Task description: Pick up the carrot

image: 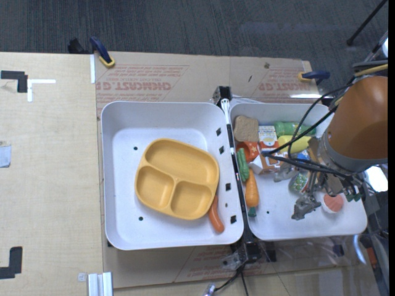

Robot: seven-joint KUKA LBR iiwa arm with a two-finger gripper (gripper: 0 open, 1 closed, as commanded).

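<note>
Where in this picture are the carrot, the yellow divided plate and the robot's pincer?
carrot (252, 190): camera view, middle of its orange body, right bin's left side.
yellow divided plate (178, 155): camera view, bare floor of its large compartment, left bin.
pincer (303, 209): camera view, grey finger ends above the right bin's floor.

Mirrored red print on cardboard (143, 79)

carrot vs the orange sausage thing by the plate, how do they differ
The carrot lies in the right bin against its left wall; the sausage lies in the left bin, beside the yellow plate. The carrot is fatter and tapered with a green top; the sausage is thin, even and slightly curved. The carrot is lighter orange, the sausage redder. Both lie flat, roughly lengthwise along the divider.
</note>
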